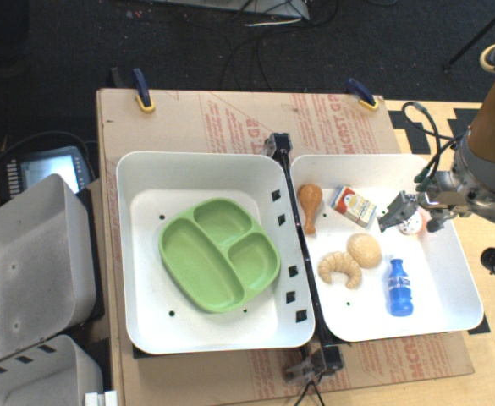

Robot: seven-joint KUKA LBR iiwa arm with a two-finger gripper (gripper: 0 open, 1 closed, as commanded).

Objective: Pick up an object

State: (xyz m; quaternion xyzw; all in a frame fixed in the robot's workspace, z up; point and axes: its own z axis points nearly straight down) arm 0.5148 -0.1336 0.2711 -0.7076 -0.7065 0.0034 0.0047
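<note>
Five objects lie in the right bin point(467, 311) at the frame's lower right: drumstick point(310, 203), carton point(354, 205), bun point(365, 249), croissant point(340, 268), bottle point(398, 288). The pincer point(404, 213) hovers just right of the carton; whether it is released or clenched cannot be told. A descent there may clip the carton's edge and push it aside.

Bench point(196, 112) bearing two white bins point(137, 252)

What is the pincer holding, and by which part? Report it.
Cannot be told. The pincer hangs over the right bin, beside the small carton, with a small round thing partly hidden beneath it.
</note>
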